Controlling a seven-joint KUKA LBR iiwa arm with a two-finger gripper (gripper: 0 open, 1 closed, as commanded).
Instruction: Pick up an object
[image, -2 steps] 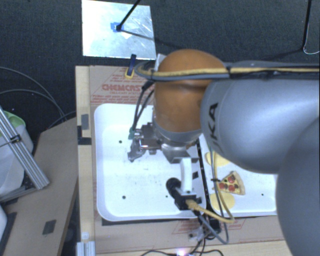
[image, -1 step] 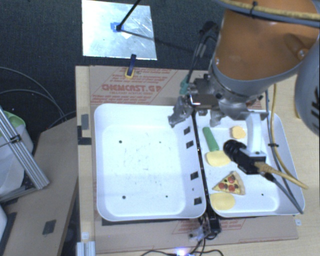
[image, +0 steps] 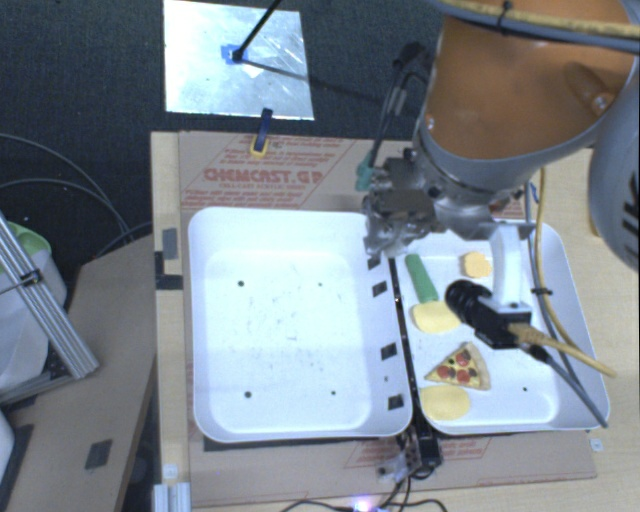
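Observation:
My gripper (image: 388, 238) hangs over the far left corner of the right bin (image: 560, 300), near the wall shared by the two bins. A green stick (image: 422, 279) lies just right of and nearer than the gripper. Past it rests a small yellow-orange piece (image: 476, 265). Nearer the front lie a pale yellow round piece (image: 434, 319), a toy pizza slice (image: 460, 367) and a yellow disc (image: 445, 403). The arm's wide orange and grey body covers the bin's far edge.
The left bin (image: 215, 300) sits beside the right one on a cardboard sheet (image: 270, 172). A shiny metal plate (image: 238, 58) lies on the dark floor behind. An aluminium frame (image: 40, 310) stands at the far left.

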